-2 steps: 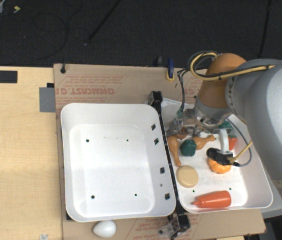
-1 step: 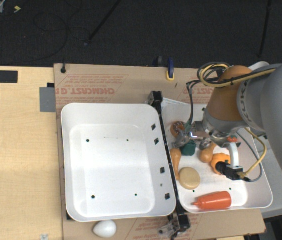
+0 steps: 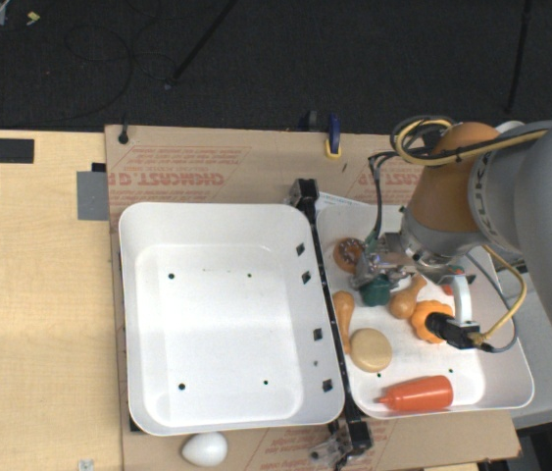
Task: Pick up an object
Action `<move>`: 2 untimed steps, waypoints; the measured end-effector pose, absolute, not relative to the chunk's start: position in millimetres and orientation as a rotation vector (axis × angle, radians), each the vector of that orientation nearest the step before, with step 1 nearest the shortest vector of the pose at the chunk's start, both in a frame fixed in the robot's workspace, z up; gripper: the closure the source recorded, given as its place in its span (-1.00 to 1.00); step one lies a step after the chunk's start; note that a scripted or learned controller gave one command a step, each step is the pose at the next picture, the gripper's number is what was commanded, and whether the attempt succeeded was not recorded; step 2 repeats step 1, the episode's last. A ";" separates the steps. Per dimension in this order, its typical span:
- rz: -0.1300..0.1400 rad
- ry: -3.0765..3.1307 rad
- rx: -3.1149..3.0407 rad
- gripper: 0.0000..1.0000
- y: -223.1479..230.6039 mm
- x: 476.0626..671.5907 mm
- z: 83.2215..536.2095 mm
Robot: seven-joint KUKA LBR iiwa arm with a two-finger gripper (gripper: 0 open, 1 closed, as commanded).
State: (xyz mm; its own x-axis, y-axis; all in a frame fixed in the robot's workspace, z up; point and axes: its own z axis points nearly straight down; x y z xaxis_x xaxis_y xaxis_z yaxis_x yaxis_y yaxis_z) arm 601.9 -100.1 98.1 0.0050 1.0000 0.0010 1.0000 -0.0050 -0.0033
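My gripper [image 3: 380, 269] is low in the right bin [image 3: 507, 386], near its back left part. Right under it lies a dark green object [image 3: 376, 289], and I cannot tell whether they touch. A brown round piece [image 3: 346, 254] sits just left of the gripper. Around it lie a slim orange piece [image 3: 342, 312], a tan round bun-like object [image 3: 371, 348], a yellow-brown lump [image 3: 404, 303], an orange object [image 3: 428, 320] and a red-orange bottle shape [image 3: 417, 393] by the front wall.
The left bin [image 3: 138, 263] adjoins the right bin along a black divider with clips [image 3: 319, 283]. A white egg-shaped object [image 3: 204, 449] lies on the bench in front of the left bin. The arm's grey and orange body [image 3: 472, 194] and cables overhang the right bin's back.
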 end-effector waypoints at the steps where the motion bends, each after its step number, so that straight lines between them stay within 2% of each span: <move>1: -0.004 -2.227 -2.214 1.00 -32.2 573.6 192.5; 2: -0.004 -2.227 -2.214 1.00 -32.2 573.6 192.5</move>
